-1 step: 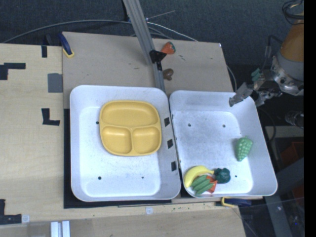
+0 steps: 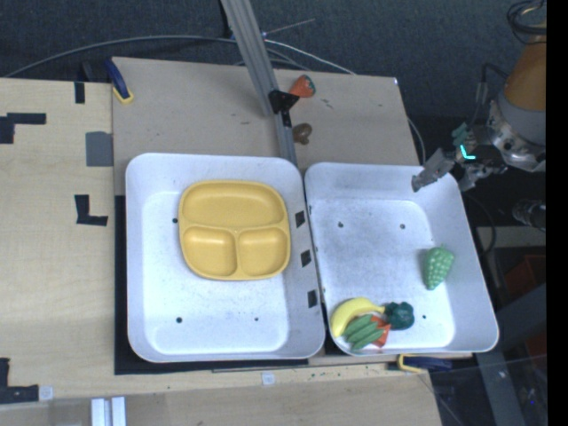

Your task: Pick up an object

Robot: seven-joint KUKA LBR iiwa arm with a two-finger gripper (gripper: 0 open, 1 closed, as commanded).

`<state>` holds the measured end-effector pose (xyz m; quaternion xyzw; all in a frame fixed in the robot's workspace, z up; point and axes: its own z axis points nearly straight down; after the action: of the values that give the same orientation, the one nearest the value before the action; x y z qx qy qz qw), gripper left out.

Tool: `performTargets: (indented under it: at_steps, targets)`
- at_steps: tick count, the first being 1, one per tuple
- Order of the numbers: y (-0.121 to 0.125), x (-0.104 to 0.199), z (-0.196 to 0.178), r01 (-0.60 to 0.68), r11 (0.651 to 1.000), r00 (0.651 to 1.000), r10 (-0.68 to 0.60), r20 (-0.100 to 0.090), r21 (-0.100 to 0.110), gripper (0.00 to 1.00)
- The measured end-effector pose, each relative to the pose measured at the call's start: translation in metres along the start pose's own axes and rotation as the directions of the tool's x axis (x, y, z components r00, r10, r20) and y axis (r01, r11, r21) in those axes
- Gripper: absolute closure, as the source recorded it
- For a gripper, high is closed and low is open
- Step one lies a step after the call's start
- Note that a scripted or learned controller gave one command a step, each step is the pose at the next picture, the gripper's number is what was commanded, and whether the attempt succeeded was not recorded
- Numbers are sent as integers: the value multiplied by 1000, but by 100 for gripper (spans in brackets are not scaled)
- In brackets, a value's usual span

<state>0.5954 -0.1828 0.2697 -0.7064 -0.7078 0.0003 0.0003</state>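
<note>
In the right bin (image 2: pixel 373 229) a green bumpy toy (image 2: pixel 437 266) like a bunch of grapes lies near the right wall. At the bin's front edge sits a cluster: a yellow banana (image 2: pixel 349 312), green beans with a red piece (image 2: pixel 366 331) and a dark green broccoli-like piece (image 2: pixel 400 315). My gripper (image 2: pixel 435 174) hangs over the right bin's far right corner, well above and behind the grapes, with nothing visible between its fingers. The arm's orange band (image 2: pixel 531 74) shows at the right edge.
The left bin (image 2: pixel 151 238) holds a yellow divided plate (image 2: pixel 235 229). A grey bar (image 2: pixel 253 43) slants down from the top to the gap between the bins. Cables run behind the bench.
</note>
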Motion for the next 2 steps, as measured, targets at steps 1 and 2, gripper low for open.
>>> performTargets:
  at_steps: [1,2]
  targets:
    - [-7,-5,48,-1,1000,1000,1,1,5,0]
    - [-5,-9,111,-1,1000,1000,1,0,7,0]
